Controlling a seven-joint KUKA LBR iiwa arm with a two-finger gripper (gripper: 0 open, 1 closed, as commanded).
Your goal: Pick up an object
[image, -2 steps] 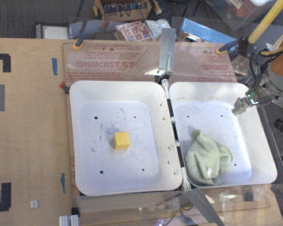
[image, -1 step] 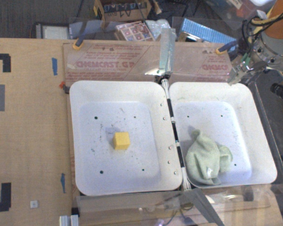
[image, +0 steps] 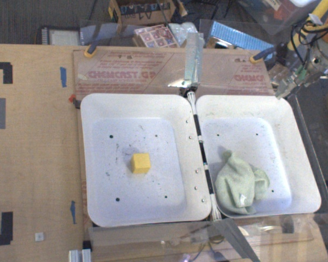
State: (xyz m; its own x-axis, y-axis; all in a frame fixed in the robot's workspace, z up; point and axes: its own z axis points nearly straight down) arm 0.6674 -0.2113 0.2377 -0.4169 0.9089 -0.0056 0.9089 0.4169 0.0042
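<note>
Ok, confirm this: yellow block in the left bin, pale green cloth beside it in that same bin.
One thing is wrong. The camera view shows the cloth in the right bin, near its front left corner. The yellow block does sit in the left bin.

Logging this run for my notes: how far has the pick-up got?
Nothing looks picked yet. The yellow block lies flat in the left bin, and the pale green cloth sits crumpled in the right bin. Nothing is in hand; choosing, grasping and lifting an item are all left.
</note>
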